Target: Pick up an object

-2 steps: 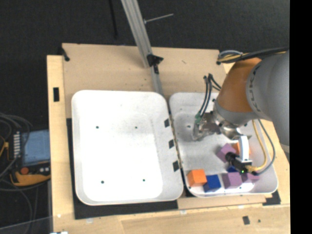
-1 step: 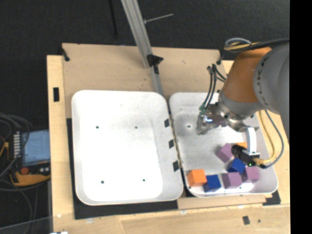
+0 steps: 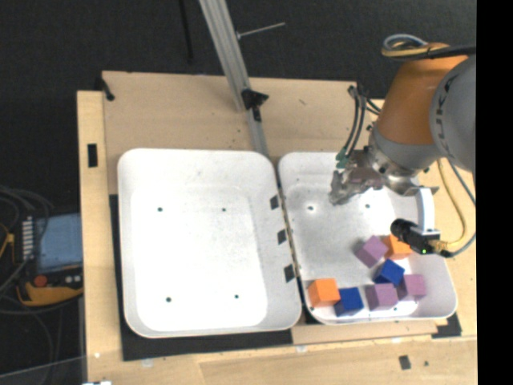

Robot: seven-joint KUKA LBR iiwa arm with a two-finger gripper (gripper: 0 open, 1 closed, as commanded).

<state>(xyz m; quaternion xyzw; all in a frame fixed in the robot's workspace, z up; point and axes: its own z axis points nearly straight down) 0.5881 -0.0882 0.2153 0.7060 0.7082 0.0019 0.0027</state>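
From my seat the claw [image 3: 343, 189] hangs over the upper part of the right bin [image 3: 309, 215], and I cannot tell how it stands; it looks too small and dark here. Nothing lies directly beneath it but bare white floor. The blocks all sit below it, toward the near edge of the bin: a purple block [image 3: 371, 250] closest, with an orange block [image 3: 398, 247] just beside that, then a blue block [image 3: 391, 273]. Further down lie an orange cube [image 3: 324, 291], a blue cube [image 3: 349, 301] touching it, and two more purple pieces [image 3: 381, 296]. The left bin [image 3: 200, 239] lies well off to the claw's left.
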